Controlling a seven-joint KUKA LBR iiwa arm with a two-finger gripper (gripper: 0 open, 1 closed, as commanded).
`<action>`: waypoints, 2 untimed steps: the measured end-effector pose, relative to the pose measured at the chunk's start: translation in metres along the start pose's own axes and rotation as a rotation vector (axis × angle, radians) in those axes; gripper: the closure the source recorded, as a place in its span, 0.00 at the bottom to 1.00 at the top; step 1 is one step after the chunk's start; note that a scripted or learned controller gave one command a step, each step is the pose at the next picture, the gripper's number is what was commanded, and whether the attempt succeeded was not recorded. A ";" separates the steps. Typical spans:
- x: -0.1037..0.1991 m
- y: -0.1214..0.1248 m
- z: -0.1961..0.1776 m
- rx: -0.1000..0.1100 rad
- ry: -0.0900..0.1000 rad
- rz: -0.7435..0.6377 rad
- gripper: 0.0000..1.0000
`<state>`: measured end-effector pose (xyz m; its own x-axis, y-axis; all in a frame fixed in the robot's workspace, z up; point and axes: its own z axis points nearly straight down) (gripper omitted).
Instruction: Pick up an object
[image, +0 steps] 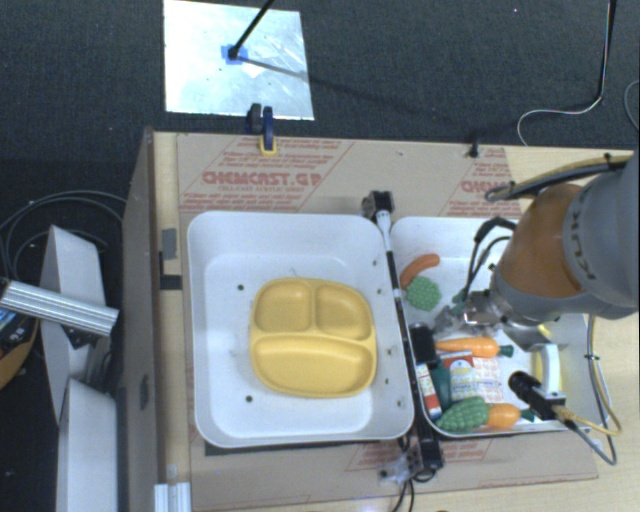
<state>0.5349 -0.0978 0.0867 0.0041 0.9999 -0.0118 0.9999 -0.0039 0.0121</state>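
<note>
At right of frame, the gripper (478, 312), fingers' state unclear, hangs over the crowded right bin (452, 232), risking a nudged carrot (468, 347).

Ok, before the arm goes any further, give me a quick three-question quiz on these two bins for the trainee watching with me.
1. True or false: the yellow plastic divided plate lies in the left white bin.
2. Which bin does the grey arm with the orange band reach over? A) left B) right white bin C) neither
3. Fill in: beside the orange toy sausage near the right bin's far-left corner sits a bumpy ______ toy.

Key: 1 true. 2 B. 3 green.
</note>
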 end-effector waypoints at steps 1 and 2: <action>0.013 0.083 0.003 0.009 0.012 -0.008 0.00; 0.001 0.125 0.005 0.028 0.009 -0.008 0.00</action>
<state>0.6595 -0.0975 0.0833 -0.0043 1.0000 -0.0032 0.9999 0.0042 -0.0156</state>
